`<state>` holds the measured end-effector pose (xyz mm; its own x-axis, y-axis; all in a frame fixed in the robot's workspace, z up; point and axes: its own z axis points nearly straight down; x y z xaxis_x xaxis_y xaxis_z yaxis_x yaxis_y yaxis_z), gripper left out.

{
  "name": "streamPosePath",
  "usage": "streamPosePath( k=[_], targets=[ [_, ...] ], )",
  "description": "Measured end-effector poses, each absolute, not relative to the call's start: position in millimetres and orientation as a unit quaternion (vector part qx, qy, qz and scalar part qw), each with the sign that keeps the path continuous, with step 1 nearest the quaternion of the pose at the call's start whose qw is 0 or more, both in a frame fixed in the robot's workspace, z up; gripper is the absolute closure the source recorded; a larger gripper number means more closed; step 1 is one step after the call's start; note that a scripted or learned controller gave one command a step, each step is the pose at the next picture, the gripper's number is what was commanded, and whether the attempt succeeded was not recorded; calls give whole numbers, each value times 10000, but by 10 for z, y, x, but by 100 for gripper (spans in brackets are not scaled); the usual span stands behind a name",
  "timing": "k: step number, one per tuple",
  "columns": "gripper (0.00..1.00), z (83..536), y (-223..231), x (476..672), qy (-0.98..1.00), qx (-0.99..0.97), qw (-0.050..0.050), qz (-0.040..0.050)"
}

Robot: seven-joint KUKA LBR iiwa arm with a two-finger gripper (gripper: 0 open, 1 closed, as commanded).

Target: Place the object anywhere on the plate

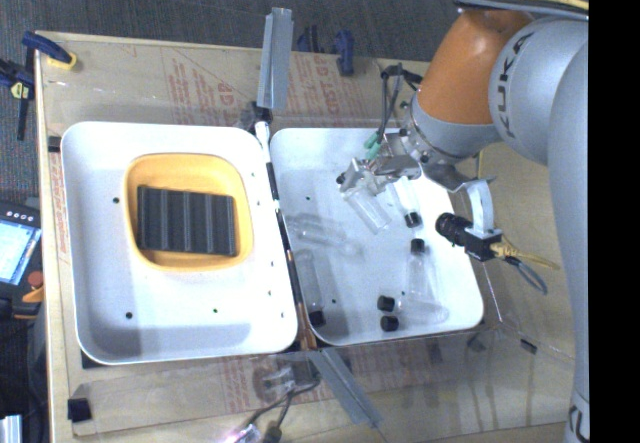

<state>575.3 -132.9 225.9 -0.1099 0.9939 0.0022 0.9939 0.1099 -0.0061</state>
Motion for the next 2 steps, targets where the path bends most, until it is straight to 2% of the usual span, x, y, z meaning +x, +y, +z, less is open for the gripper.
streamPosePath(
  k=[1, 2],
  targets=[
    [100, 2410, -318, 6070, -7487, -6629, 9, 11],
    [100, 2022, 15, 6197, -8368, -5474, 24, 18]
  ],
)
